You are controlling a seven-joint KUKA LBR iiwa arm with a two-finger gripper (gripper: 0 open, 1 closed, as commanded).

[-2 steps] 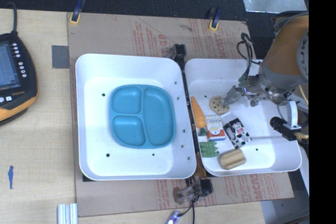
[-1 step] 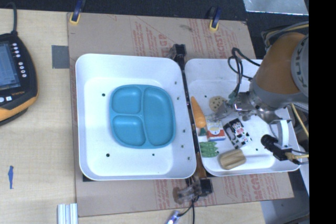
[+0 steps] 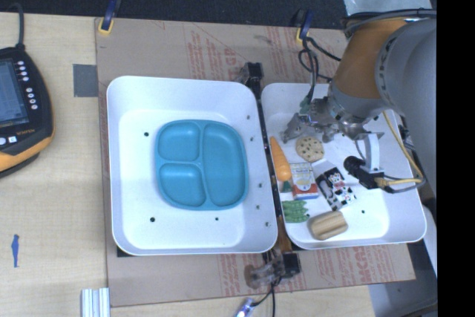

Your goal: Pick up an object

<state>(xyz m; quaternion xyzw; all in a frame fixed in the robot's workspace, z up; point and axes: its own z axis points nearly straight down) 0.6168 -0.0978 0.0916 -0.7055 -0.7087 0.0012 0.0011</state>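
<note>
Two white bins are set side by side on the bench: the left bin [image 3: 126, 159] bears a blue divided plate [image 3: 200, 163], and the right bin [image 3: 401, 223] holds the small objects from which one is to be picked. The arm [image 3: 386, 63] is seen reaching over the upper part of the right bin, with the gripper [image 3: 308, 122] hanging just above a round cookie [image 3: 309, 148]. Whether the tool is released or clenched cannot be told, and nothing is seen held in it.

Of the candidates, the orange carrot [image 3: 280, 159], lying along the bin's left wall, is judged light and stiff (probably smooth plastic, so somewhat slippery); it would best be taken across its narrow middle. The tan cylinder [image 3: 328, 224] near the lower edge is likely to roll, so it should be pinched across its round sides. The cookie, nearest the gripper, is flat and probably rigid; a grip across its rim is suggested. A black-and-white item [image 3: 335, 185] and a green piece [image 3: 295, 212] are too small to judge.
</note>
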